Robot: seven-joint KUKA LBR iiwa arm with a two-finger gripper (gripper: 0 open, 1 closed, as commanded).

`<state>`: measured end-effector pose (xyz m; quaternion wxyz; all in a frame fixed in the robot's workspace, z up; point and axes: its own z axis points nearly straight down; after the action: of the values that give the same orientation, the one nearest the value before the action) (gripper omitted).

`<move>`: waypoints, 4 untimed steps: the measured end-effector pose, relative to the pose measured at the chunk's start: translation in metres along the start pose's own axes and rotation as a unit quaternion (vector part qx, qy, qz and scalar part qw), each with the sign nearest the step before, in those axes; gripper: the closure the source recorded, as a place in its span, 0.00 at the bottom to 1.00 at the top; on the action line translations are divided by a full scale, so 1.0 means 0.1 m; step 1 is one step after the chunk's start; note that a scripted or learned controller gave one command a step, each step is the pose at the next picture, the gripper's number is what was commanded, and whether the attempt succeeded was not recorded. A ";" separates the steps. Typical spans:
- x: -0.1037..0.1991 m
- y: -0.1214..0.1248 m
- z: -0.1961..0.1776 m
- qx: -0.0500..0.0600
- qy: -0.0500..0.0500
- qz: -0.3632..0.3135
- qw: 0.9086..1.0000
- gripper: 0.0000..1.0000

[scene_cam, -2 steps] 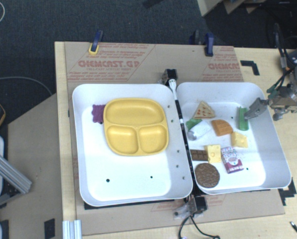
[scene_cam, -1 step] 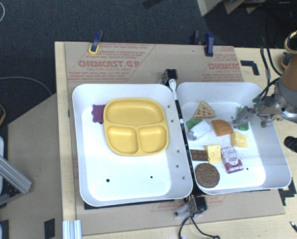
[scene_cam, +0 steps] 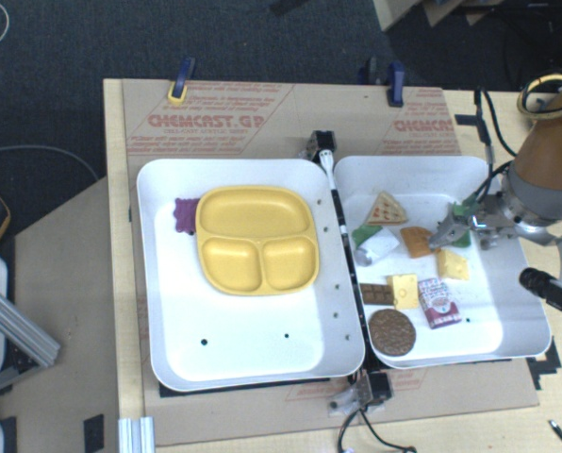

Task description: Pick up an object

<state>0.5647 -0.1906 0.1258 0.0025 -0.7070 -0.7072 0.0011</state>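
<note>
The robot's metal gripper (scene_cam: 454,226) hangs low over the right white bin (scene_cam: 512,343); I cannot tell what it is doing.

Its tip is by a green thing (scene_cam: 465,236), just beside a brown toast-like piece (scene_cam: 415,243) and a yellow cheese block (scene_cam: 454,266). Farther out lie a pizza-like wedge (scene_cam: 387,209), a red packet (scene_cam: 438,303) and a round brown cookie (scene_cam: 392,331). The left white bin (scene_cam: 168,347) holds a yellow three-part tray (scene_cam: 257,238), with a purple thing (scene_cam: 185,215) at its left side.

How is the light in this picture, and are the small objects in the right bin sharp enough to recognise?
Camera view: the light is even and soft, with faint shadows beside the yellow tray; the white bins look bright but not burnt out. The round brown cookie and the triangular slice read well; the gripper and the things beside it are soft and low in detail.
</note>
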 end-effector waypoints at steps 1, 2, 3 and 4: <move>0.01 0.02 0.39 -0.003 0.002 0.000 1.000 0.00; 0.00 0.05 0.24 -0.008 -0.001 0.000 1.000 1.00; 0.02 0.02 -0.39 -0.006 -0.003 0.000 1.000 1.00; 0.02 0.03 -0.93 -0.007 -0.003 -0.001 1.000 1.00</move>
<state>0.5684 -0.1889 0.2192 -0.0042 -0.7065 -0.7077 -0.0017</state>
